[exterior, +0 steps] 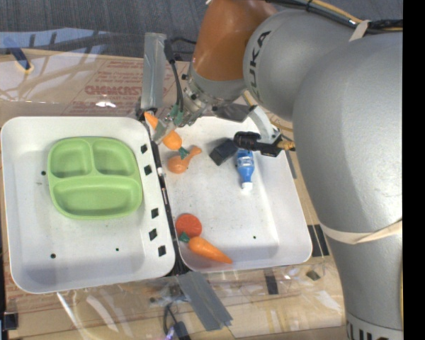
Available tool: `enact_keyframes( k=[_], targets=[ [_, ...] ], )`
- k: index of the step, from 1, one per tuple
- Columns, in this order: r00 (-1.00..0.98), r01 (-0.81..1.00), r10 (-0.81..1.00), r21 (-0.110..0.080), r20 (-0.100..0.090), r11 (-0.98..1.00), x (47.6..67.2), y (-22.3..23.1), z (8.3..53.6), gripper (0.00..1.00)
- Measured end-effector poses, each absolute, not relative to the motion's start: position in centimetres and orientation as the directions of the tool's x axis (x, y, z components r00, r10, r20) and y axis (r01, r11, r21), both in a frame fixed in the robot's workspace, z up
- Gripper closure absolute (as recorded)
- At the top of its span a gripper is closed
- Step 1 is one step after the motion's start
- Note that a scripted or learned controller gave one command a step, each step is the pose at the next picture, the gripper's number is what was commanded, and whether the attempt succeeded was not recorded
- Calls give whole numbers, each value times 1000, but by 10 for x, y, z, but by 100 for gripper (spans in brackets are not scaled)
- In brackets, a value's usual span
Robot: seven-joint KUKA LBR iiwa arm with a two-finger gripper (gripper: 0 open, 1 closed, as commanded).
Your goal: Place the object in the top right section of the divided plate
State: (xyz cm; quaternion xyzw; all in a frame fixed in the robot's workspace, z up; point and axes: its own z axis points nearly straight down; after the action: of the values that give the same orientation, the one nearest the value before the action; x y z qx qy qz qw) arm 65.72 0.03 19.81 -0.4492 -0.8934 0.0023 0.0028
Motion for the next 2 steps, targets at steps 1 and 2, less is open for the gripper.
enact_keyframes(
  k=[1,2],
  targets=[
    [-599,800,801,-9,4,599,658,0,206,100],
    [-833,553,553,-3,3,833,657,32,190,100]
  ],
)
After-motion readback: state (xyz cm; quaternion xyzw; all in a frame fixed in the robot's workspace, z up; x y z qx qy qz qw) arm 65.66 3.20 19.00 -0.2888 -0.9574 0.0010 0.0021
